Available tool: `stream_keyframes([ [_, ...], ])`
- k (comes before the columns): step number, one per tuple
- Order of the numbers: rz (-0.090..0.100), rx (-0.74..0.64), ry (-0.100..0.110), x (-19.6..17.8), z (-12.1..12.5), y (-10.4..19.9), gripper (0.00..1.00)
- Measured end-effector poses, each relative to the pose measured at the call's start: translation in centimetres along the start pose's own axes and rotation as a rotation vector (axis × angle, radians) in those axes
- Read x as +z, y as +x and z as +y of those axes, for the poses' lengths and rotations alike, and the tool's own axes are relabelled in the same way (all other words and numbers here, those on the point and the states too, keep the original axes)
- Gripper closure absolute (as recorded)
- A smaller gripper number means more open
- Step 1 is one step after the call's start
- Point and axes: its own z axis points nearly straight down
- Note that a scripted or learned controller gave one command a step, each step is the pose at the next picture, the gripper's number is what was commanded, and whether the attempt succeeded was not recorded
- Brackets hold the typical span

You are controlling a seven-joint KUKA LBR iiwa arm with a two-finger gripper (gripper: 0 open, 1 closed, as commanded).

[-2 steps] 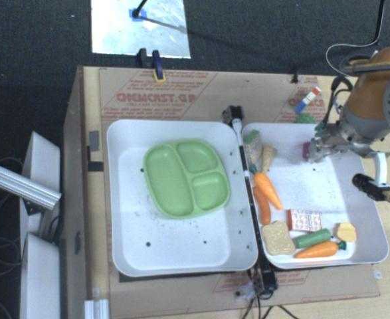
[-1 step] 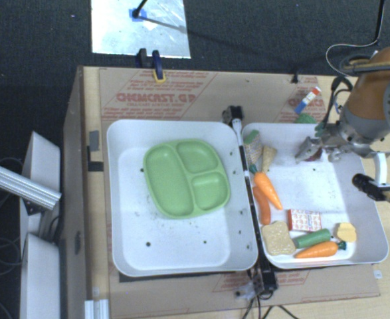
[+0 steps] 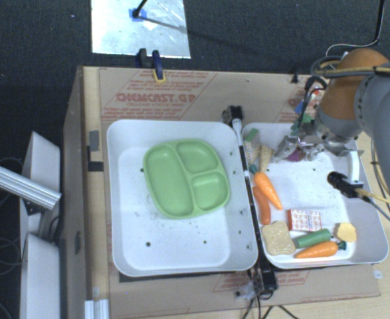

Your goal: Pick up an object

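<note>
**Right bin: clutter on two walls, middle open**

Right white bin: items hug the left wall and near wall; centre floor and right side are bare. That's the best room for moving.

Left white bin: one green three-compartment plastic plate sits mid-bin, bare floor all round, widest on the near side.

Pickable items, all in the right bin:
- 3 orange carrots: two along the left wall, one at the near wall
- 1 tan bread slice, near-left corner
- 1 green cucumber-like stick, touching the near carrot
- 1 red-and-white packet
- 1 yellow wedge

The grey arm comes in from the right. Its wrist is over the bin's far wall and the gripper is low in the far part. Can't tell if the claw is released or clenched.
</note>
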Motion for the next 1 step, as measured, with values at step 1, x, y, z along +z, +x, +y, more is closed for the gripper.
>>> stream_keyframes([
  [1,-0.001,-0.002,-0.003,-1.16,0.11,-0.07,1.0],
])
